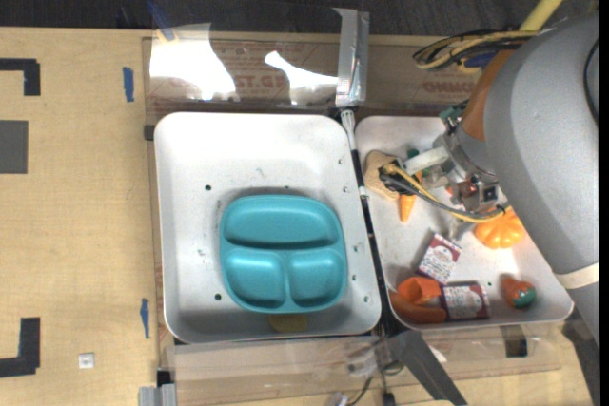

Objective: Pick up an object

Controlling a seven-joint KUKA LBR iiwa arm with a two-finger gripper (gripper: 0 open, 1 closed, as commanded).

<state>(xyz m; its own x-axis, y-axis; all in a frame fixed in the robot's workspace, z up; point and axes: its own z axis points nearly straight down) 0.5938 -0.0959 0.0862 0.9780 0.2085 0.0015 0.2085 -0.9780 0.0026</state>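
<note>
The bench is tan board with black tape marks along its left side and blue tape scraps near the bins. The grey arm comes in from the right as a broad blurred mass, with an orange band showing at its upper left edge, and it covers the right part of the right bin. The left bin is white and shallow and holds a teal divided tray with three compartments, lying flat in the lower middle of the bin. The right bin touches it along a shared dark seam and carries a scatter of small things. The claw is down inside this bin in its upper half, amid yellow and black cabling, and whether it is released or clenched I cannot tell. Just below it to the right lies an orange pumpkin-shaped toy. A small carrot-like orange cone lies to the left of the claw. Lower down are a red and white packet, tilted, and a second labelled packet lying beside an orange object at the bin's near edge. A small orange and green toy sits near the lower right corner.
</note>
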